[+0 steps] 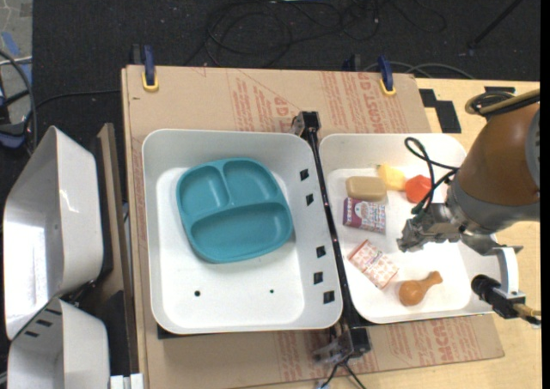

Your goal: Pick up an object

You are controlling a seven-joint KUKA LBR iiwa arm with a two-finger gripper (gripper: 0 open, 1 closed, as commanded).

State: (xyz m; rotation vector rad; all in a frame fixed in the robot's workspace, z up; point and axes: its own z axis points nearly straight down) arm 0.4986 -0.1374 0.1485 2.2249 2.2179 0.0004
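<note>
The arm reaches in from the right, its orange band bulking over the right bin (447, 306), and the gripper (415, 234) hangs low among the clutter there. Whether it is apart or together I cannot tell; the dark metal and cabling blur into one mass at this angle.

Nothing sits between its tips that I can make out, so the pick looks not yet made. Candidates lie all around it. Just left of the gripper stands a small purple carton (364, 214), boxy and printed, flat faces that should suit a pinch. Below and left of it lies a pink packet (373, 263), thin, patterned and lying flat, likely awkward to get under. Just below the gripper rests a drumstick (418, 288), a glossy tan plastic toy with a bulbous end and narrow handle. Up and left sits a tan block (366, 186), rounded like bread or soap, with a yellow piece (391, 175) beside it and a red piece (418, 187) straight above the gripper.

Everything loose is in this bin, which explains why the arm works here. Far left of the gripper, the left bin (163, 207) carries a teal tray (234, 209), smooth moulded plastic with three compartments, lying flat and well apart from the action.
</note>
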